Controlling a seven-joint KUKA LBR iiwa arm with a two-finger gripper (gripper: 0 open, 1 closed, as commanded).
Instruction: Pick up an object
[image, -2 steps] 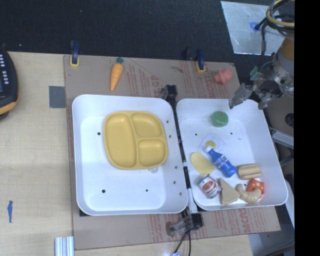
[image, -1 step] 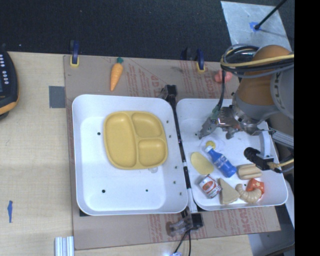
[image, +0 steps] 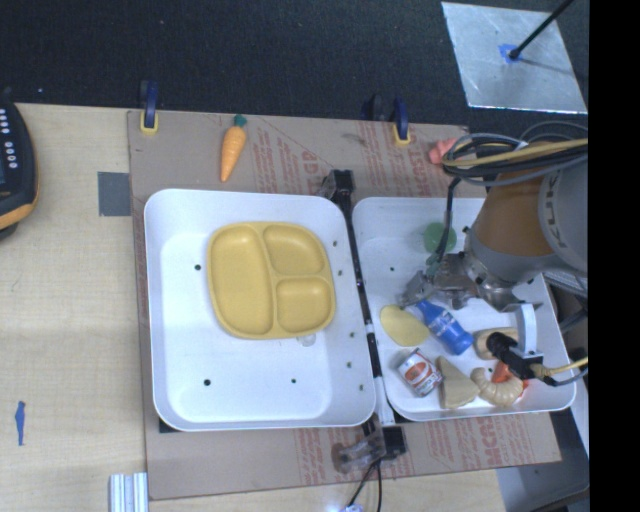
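The right bin (image: 375, 225) holds several small objects. A blue bottle (image: 444, 327) lies near its middle, tilted, with a flat yellow piece (image: 402, 326) beside it on the left. A red and white can (image: 420, 374) sits near the front wall, next to tan and orange toy pieces (image: 480, 385). A green round thing (image: 436, 237) rests toward the back, partly behind a cable. My gripper (image: 430, 291) hangs low in the right bin, just above and behind the blue bottle's top end. Nothing is visibly between its tips.
The left bin (image: 175, 380) carries a yellow divided plate (image: 270, 277). A toy carrot (image: 232, 148) lies on the cardboard behind the bins. The arm's orange band (image: 512, 222) and cables cover the right bin's back right corner. A black device (image: 14, 165) sits at the far left.
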